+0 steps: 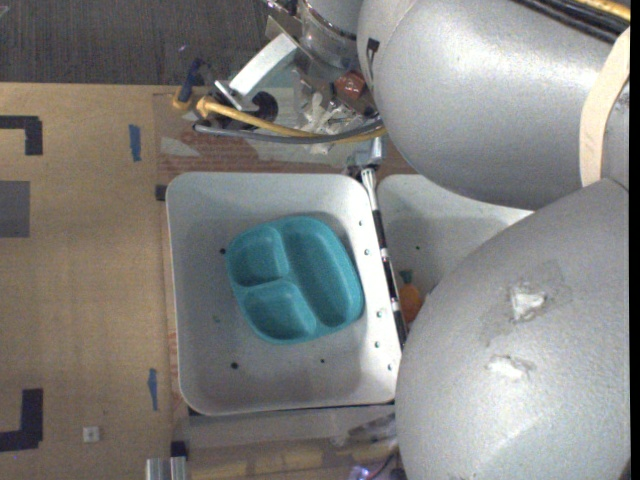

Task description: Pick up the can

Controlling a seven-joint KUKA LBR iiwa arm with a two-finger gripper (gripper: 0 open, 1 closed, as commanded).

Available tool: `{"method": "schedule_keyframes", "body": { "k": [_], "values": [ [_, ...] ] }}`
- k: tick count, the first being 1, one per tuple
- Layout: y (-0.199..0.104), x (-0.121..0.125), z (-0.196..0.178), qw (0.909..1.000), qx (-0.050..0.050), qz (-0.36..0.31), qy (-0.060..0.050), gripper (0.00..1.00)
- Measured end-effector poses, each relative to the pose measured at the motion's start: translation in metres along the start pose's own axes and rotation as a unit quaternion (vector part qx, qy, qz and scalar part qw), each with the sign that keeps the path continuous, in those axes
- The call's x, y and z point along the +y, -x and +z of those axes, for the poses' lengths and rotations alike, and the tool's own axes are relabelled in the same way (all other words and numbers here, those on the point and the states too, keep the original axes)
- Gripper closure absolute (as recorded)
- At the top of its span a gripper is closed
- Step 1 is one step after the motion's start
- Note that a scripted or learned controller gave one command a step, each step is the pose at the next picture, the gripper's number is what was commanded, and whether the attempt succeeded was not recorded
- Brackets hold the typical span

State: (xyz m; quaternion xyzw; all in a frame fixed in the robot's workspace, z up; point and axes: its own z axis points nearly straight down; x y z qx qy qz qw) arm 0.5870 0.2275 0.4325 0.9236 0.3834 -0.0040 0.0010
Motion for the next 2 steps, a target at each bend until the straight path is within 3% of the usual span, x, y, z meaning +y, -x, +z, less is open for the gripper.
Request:
{"method": "schedule_keyframes", "body": {
  "k": [1, 2],
  "values": [
    [-0.010, 0.016, -0.001, 0.9712, 0.003, 0.238, 0.000, 1.00],
    [0.049, -0.048, 0.000, 0.9945, 0.000, 0.104, 0.000, 1.00]
  ]
}}
